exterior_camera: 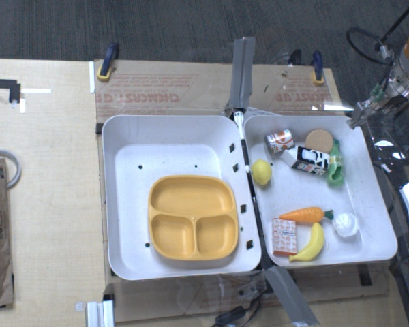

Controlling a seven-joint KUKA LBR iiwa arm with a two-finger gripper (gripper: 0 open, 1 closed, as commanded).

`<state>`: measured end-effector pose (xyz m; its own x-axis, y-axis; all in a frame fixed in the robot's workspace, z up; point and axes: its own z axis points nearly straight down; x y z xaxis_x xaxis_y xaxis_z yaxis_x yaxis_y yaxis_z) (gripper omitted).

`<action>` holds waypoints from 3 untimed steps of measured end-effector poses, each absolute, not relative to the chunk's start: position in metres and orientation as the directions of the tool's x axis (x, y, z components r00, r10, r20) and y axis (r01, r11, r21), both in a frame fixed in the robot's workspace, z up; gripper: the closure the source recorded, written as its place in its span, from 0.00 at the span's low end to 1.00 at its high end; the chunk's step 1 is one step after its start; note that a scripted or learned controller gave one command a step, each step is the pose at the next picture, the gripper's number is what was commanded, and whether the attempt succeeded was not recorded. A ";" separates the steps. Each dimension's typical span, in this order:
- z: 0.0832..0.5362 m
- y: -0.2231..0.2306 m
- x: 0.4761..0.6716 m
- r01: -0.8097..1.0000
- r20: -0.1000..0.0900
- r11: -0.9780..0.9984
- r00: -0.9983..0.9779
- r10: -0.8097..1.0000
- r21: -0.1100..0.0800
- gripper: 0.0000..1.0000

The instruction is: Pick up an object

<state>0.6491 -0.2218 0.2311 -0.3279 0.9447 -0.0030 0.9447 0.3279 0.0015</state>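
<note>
Tool (362, 112) at right bin's (368, 182) far right corner, state: cannot tell. Objects in right bin: lemon (261, 172), carrot (303, 215), banana (312, 244), can (280, 141). Risk: banana, carrot, box (284, 236) touching; grasp may catch neighbour or slip.

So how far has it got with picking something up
Nothing looks done: the carrot, banana and lemon all lie in the right bin. Nothing is in hand; the tool sits at that bin's far right corner. The whole reach, grasp and lift remain.
</note>
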 end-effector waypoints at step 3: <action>0.327 -0.221 0.655 0.606 -0.003 0.796 -0.795 0.606 0.001 1.00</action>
<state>0.6545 -0.2210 0.3268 -0.7955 0.6059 -0.0030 0.6059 0.7955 0.0006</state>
